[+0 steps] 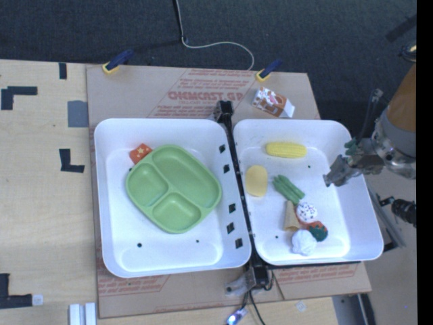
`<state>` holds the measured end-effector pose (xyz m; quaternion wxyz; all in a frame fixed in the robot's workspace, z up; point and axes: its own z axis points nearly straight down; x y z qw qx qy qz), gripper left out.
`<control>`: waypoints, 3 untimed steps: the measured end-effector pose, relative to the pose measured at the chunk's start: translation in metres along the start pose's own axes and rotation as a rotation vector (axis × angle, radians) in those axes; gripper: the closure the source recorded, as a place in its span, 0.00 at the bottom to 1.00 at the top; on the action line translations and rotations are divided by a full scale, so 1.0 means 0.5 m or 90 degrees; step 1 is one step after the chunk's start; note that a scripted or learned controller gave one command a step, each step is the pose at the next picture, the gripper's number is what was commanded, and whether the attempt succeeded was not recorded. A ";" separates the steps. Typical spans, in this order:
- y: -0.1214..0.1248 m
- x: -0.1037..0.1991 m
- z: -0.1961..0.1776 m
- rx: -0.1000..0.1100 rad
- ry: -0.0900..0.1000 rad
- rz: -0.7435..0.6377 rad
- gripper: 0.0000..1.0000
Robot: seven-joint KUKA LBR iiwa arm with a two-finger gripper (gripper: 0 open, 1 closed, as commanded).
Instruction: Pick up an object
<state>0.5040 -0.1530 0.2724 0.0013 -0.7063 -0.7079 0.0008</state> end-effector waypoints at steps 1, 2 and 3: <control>-0.043 0.089 0.073 0.001 0.001 0.000 1.00; -0.018 0.208 -0.056 -0.003 -0.001 -0.001 1.00; -0.040 0.338 -0.177 -0.004 0.000 -0.004 1.00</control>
